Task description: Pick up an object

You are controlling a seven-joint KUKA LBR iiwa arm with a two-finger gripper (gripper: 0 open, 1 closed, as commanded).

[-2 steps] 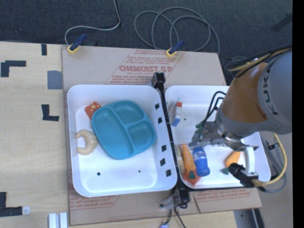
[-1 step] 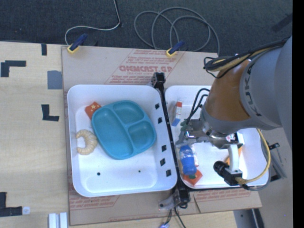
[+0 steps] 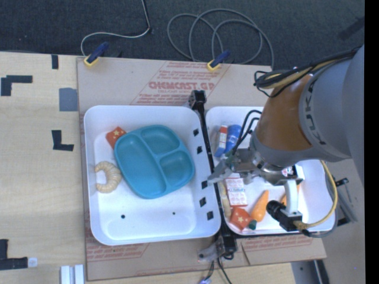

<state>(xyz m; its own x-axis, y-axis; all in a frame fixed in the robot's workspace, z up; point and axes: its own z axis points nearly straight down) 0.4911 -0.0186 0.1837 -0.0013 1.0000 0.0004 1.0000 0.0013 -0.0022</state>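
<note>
The arm's grey and orange wrist (image 3: pixel 290 129) hangs over the right bin (image 3: pixel 317 218). Under it, my gripper (image 3: pixel 235 169) is low over the bin's left half, just above a white packet with a red label (image 3: pixel 235 190). Below the packet lie an orange carrot (image 3: pixel 259 203) and a small red box (image 3: pixel 239 217). A blue bottle (image 3: pixel 233 137) and a white tube with red print (image 3: pixel 221 138) lie at the bin's far left, partly under the arm. I see nothing lifted off the bin floor.
The left bin (image 3: pixel 148 223) holds a blue divided plate (image 3: pixel 155 160), a red-orange piece (image 3: pixel 116 136) and a beige ring (image 3: pixel 108 177). A black divider (image 3: pixel 204 152) runs between the bins. Cables (image 3: pixel 219 34) lie behind the bench.
</note>
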